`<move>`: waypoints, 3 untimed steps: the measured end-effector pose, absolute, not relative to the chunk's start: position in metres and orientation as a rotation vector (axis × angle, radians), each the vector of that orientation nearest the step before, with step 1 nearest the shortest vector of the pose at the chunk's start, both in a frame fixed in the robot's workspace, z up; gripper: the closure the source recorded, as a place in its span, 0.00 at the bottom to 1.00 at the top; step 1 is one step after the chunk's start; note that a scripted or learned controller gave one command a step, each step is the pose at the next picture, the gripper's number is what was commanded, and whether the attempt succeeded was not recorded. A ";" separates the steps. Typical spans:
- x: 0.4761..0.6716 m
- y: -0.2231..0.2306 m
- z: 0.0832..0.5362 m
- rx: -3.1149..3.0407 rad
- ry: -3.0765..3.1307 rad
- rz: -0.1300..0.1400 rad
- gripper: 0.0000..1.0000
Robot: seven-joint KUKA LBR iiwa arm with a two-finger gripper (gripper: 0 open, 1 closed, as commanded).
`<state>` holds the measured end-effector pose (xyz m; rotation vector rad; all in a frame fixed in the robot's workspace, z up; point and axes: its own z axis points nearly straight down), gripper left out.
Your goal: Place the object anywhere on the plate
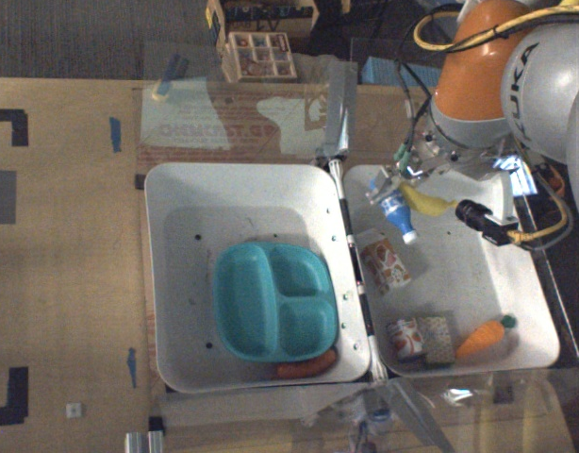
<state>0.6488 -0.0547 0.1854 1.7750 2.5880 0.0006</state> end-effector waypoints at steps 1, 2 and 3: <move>0.608 0.009 0.185 1.837 2.550 0.000 1.00; 0.571 0.048 0.185 1.553 2.733 -0.001 1.00; 0.571 0.047 0.185 1.554 2.732 -0.001 0.00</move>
